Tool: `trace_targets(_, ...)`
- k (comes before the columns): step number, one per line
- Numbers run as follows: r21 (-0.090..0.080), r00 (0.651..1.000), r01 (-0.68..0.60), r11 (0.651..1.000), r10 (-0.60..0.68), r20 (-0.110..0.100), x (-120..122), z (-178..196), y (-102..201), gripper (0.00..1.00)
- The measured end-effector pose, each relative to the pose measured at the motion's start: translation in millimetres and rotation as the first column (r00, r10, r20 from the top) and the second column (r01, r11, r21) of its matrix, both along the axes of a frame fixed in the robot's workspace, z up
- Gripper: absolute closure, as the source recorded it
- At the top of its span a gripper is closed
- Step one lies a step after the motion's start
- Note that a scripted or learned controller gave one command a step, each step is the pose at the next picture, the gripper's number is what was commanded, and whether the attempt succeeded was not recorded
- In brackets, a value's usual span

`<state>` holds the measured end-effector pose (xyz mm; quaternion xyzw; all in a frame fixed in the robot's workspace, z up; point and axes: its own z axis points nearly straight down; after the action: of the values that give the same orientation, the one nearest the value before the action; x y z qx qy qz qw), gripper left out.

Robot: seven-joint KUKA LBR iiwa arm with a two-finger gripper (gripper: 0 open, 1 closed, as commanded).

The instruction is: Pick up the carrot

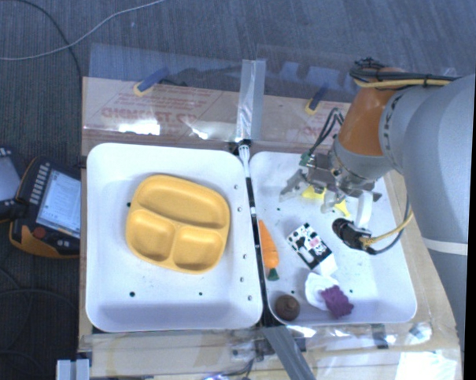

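The carrot point(266, 243) is orange with a green end pointing toward the front. It lies along the left wall of the right bin point(397, 288), close to the divider between the bins. My gripper point(329, 186) hangs over the back of the right bin, up and to the right of the carrot and well apart from it. A yellow item point(311, 194) lies partly hidden right under the gripper. Nothing from the bin is visibly held.
A yellow divided plate point(177, 222) sits in the left bin point(98, 234). In the right bin lie a black-and-white patterned block point(310, 244), a purple piece point(337, 301) on a white item point(319, 288), and a brown round thing point(286, 307). The grey arm point(436, 154) covers the right side.
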<state>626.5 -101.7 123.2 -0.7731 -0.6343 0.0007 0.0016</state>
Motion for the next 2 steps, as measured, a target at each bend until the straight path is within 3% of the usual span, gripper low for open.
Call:
trace_targets(1,-0.001,1.0,-0.009,1.0,0.009,-0.001,-28.6,58.8,78.0,0.0)
trace_targets(2,-0.003,0.987,0.161,0.987,-0.162,-0.002,-23.5,58.2,83.6,0.0)
